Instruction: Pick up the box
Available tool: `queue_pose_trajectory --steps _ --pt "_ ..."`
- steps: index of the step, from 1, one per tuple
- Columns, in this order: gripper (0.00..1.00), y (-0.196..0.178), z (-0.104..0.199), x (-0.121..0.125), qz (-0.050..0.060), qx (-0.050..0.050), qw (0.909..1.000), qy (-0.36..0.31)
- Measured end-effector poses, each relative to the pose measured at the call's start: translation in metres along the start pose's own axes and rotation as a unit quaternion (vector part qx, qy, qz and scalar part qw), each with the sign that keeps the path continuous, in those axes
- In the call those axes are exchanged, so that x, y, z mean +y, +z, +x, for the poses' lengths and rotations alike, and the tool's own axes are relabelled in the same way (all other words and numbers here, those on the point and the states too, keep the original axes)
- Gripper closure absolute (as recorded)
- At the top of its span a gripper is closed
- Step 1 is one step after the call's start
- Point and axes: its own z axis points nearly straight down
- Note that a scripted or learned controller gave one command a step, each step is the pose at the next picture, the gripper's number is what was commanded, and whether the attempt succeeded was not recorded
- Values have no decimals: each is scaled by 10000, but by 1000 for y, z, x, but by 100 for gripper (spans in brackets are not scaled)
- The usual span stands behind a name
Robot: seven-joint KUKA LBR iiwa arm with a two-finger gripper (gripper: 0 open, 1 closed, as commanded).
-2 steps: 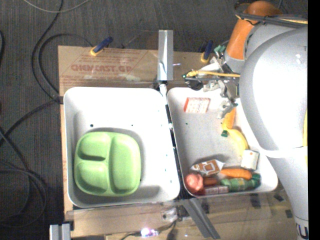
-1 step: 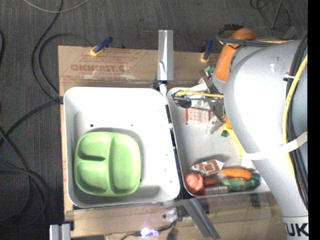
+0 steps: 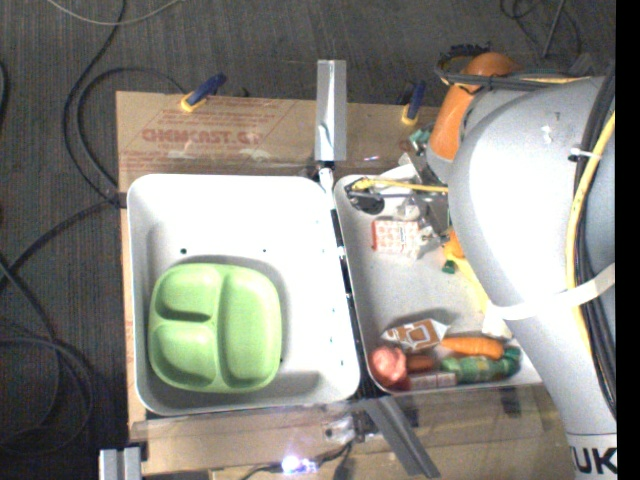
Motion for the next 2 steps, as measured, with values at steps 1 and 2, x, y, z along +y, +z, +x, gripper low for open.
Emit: queue_pose_trajectory --steps 1,2 --pt "100 -118 9 -57 -55 19 9840 -1782" --pt "100 -126 9 -57 -62 -10 9839 -1785"
